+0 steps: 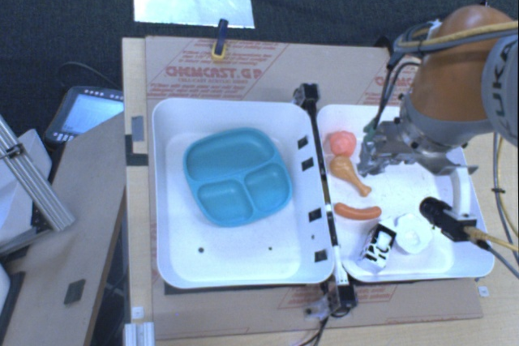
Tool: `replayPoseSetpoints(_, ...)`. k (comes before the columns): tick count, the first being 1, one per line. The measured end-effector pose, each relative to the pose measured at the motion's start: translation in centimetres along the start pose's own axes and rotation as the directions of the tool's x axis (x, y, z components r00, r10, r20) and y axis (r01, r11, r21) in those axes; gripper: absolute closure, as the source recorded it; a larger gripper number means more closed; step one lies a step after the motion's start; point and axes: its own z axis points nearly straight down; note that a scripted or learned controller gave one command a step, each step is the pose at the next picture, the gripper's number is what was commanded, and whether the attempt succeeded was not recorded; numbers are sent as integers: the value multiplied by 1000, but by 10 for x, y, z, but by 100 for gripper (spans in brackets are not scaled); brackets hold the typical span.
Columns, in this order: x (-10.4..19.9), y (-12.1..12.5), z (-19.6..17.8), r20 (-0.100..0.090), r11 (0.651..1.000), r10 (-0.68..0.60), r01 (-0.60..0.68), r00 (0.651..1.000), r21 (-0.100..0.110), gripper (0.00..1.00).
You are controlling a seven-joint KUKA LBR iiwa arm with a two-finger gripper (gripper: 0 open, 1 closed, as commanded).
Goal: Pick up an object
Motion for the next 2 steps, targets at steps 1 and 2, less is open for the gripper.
replayPoseSetpoints(1,43,-2,17,0,1000,2,-2,1000,1,100)
replayPoseSetpoints(2,103,-7,20,0,1000,0,0,1000,0,100)
